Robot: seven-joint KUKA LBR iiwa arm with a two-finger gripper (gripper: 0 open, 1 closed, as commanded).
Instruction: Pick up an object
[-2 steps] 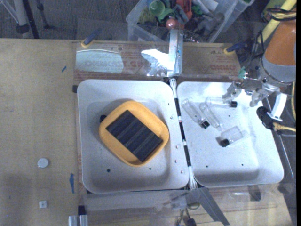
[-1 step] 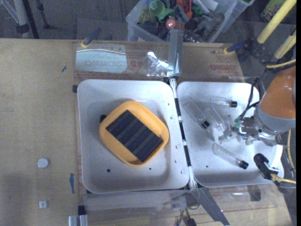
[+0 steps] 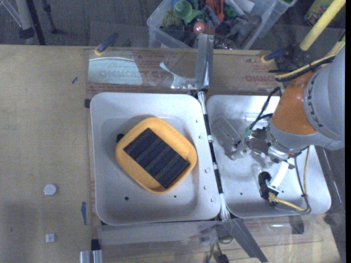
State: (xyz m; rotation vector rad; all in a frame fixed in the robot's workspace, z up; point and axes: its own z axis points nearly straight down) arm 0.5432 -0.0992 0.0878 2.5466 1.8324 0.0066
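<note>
Two shallow white bins sit side by side on your bench: the left bin and the right bin, meeting at a central divider. In the left bin you see the one object available for picking, a yellow tray-like item with a dark ribbed panel on its upper face. It lies flat near the middle of that bin, turned at an angle to the bin walls, and touches none of them. Your arm, grey with an orange band above the wrist, enters from the right and hangs over the right bin. The gripper points toward the divider, low above the floor of the right bin and well apart from the yellow object. Its metal parts blur against the white floor, so you cannot tell how the gripper is set; nothing appears to be held in it. Black and yellow cables trail below the wrist over the same bin. Beyond the bins, a clear plastic box of mixed toys stands on the floor.
</note>
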